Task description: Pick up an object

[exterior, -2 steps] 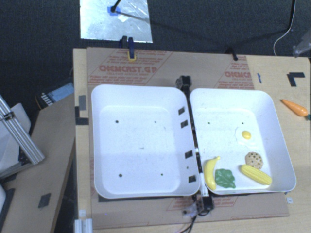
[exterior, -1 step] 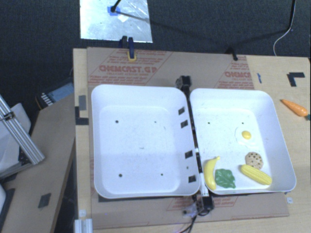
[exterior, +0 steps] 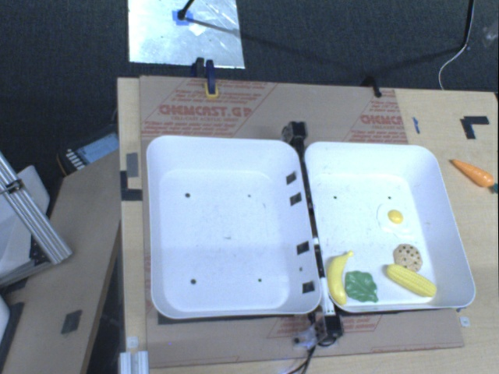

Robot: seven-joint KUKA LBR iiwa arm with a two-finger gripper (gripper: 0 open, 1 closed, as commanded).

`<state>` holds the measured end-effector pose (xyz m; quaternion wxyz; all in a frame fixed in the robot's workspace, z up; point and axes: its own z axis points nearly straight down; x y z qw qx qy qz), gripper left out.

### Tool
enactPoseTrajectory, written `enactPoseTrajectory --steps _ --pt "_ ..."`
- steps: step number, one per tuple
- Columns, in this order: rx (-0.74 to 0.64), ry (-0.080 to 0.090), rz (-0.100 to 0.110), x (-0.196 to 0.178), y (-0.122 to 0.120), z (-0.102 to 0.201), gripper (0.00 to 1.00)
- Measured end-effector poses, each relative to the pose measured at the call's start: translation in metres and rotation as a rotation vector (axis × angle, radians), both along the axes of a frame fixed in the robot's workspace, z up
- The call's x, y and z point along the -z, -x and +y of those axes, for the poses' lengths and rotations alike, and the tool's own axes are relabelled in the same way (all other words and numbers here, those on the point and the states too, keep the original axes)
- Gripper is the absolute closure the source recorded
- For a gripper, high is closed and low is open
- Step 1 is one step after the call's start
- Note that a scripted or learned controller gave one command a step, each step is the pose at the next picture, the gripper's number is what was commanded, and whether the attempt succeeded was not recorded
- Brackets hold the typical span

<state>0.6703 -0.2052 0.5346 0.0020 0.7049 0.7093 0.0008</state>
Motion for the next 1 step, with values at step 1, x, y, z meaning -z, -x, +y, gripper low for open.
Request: enactPoseTrajectory --steps 1 --pt "0.001 0.000 0.001 -0.0009 0.0017 -0.0005 0.00"
